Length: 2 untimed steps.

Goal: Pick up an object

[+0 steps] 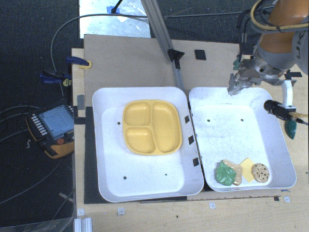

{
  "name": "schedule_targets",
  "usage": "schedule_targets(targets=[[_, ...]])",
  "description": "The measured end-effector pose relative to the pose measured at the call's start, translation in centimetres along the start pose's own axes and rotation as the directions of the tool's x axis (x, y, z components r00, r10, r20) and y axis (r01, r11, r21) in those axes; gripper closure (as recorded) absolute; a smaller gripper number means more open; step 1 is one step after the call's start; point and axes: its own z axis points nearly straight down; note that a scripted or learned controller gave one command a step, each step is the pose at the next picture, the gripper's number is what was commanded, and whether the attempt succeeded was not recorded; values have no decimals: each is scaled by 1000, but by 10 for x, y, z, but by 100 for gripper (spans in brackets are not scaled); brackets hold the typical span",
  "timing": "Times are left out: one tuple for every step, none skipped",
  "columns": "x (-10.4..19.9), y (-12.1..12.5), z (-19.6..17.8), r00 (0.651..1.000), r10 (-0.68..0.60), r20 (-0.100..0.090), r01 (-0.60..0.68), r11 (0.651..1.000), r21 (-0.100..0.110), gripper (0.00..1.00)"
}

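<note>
Your grey arm with its orange band (285,21) hangs over the far right corner of the bench (135,62), its two-finger gripper (235,87) poised just above the far rim of the right-hand shallow white plastic bin (227,129). Whether the jaws stand wide or narrow you cannot tell from this slant, and nothing can be seen between them.

The pickable things lie well apart from the gripper, bunched in the near right corner of that same bin: a crinkled green leaf-shaped toy (223,174), a tan bone-like piece (235,170) lying partly over it, a flat pale yellow square slice (248,169) and a round brown speckled cookie (260,172) touching the slice's edge. The left-hand white bin (111,178) carries a yellow plastic tray with three compartments (152,127), lying flat near its middle.

By the look of it, you are at the approach step: no object has been reached. The next move calls for bringing the gripper toward the near corner, choosing one piece from the cluster, and descending squarely on it. The cookie, at the cluster's outer edge, looks the cleanest target; the overlapping leaf and tan piece may shift or come up together.
</note>
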Motion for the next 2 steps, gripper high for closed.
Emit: schedule_targets(targets=[[55,8,5,1000,0,0,0,1000,1,100],[107,1,19,1000,0,-1,0,1000,3,100]])
